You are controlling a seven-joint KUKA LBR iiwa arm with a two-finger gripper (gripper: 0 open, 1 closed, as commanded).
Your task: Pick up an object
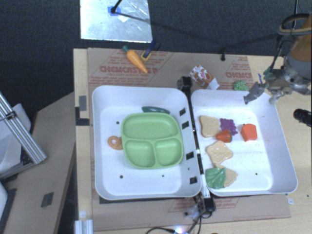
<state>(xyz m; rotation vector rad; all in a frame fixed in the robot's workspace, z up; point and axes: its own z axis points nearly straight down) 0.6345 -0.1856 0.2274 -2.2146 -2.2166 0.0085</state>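
The right white bin [280, 165] holds several toy foods: a tan bread slice [209, 126], purple grapes [227, 126], a small red piece [224, 136], an orange-red block [249, 132], another bread slice [219, 152] and a green leafy piece [215, 177] on a tan piece. My gripper [263, 92] hangs above the far right corner of that bin, fingers spread open with nothing between them. It is well apart from all the foods.
The left white bin [105, 179] holds a green divided plate [151, 140], a small orange ring [115, 143] and a dark teal piece [156, 110]. Behind the bins lie a toy carrot [136, 61], a small printed carton [201, 76] and a green piece [240, 86].
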